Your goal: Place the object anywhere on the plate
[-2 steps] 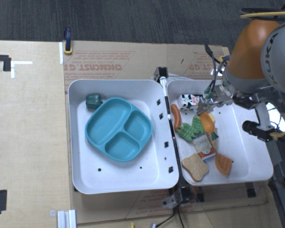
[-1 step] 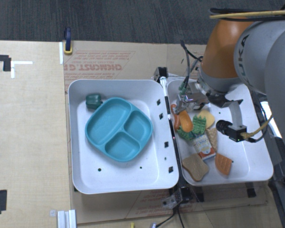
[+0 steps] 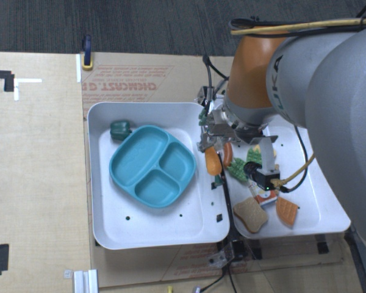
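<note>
Two white bins sit side by side. The left bin [image 3: 104,224] holds one teal three-compartment plate [image 3: 152,165] and one small dark-green object [image 3: 119,129] just beyond its far-left rim. The right bin [image 3: 320,215] holds one bread slice [image 3: 251,215], one orange wedge [image 3: 287,211], something leafy green [image 3: 240,168] and a reddish sausage-like piece [image 3: 227,153], partly hidden under my wrist. An orange carrot-like object [image 3: 213,162] hangs at my gripper [image 3: 215,144], over the wall between the bins, right of the plate; my grip on it is hard to make out.
</note>
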Available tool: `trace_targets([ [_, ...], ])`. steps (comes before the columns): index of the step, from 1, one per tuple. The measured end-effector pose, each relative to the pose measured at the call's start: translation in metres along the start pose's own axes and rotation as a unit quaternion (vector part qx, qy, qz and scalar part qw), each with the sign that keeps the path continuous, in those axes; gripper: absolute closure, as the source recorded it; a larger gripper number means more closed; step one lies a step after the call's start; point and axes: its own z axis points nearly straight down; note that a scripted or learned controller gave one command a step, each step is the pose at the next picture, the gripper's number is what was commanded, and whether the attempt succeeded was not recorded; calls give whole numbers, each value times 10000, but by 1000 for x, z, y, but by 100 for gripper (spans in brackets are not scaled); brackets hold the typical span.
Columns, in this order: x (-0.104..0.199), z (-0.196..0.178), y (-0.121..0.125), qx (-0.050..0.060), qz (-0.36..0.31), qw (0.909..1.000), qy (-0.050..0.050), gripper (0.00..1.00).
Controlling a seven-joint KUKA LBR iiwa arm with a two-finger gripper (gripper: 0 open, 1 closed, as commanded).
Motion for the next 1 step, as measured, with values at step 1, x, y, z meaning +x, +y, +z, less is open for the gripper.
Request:
trace_targets([
  [1, 63, -30, 65, -21, 150, 9999, -10, 100],
])
